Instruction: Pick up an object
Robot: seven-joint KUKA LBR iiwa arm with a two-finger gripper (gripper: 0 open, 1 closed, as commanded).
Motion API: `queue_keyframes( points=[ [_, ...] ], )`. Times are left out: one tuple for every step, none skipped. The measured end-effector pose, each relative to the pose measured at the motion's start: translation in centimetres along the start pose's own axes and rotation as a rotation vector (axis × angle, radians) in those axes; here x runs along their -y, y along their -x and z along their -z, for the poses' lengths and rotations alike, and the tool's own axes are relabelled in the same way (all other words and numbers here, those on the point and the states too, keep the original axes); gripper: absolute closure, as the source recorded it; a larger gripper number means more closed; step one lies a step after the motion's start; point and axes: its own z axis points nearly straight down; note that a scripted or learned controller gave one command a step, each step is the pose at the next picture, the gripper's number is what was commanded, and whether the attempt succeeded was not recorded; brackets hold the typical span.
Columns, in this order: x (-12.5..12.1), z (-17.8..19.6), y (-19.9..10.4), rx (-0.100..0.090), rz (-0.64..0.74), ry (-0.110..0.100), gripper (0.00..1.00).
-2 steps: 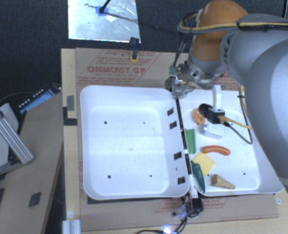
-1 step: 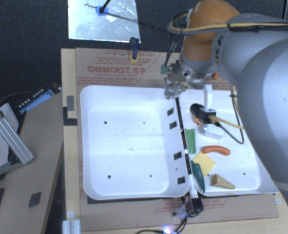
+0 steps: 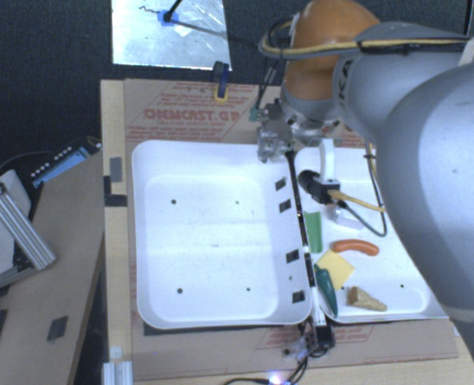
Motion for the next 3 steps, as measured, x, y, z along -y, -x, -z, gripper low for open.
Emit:
queue_keyframes(
  points=[
    [0.6,0.0,1.0,0.002,-0.006,-0.002,1.0],
    [2.6,-0.1,0.8,0.002,-0.007,-0.003,1.0],
    [2.3,1.9,3.6,0.002,-0.008,0.001,1.0]
  ],
)
